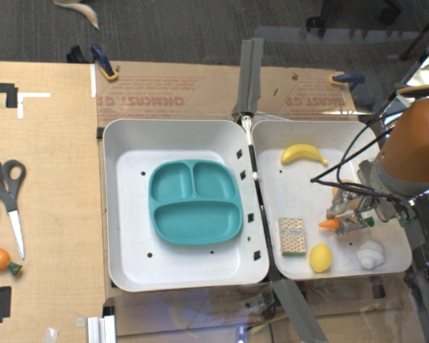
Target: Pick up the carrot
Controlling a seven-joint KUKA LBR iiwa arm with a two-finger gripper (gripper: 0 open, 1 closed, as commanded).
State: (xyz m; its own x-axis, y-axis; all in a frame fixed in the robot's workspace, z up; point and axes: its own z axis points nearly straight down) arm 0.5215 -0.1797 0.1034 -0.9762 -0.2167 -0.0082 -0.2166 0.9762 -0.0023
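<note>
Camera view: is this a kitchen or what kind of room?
Probably a robot lab or workshop, not a kitchen. A robot arm reaches over two white bins holding toy food like a banana, and scissors lie on a workbench with clamps.

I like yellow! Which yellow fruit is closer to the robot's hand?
The lemon, at the right bin's near edge, sits closer to the gripper than the banana farther back.

One fixed camera looks down at a slant from above the desk (43,191), far enough to take in both white bins (114,213) side by side.
</note>
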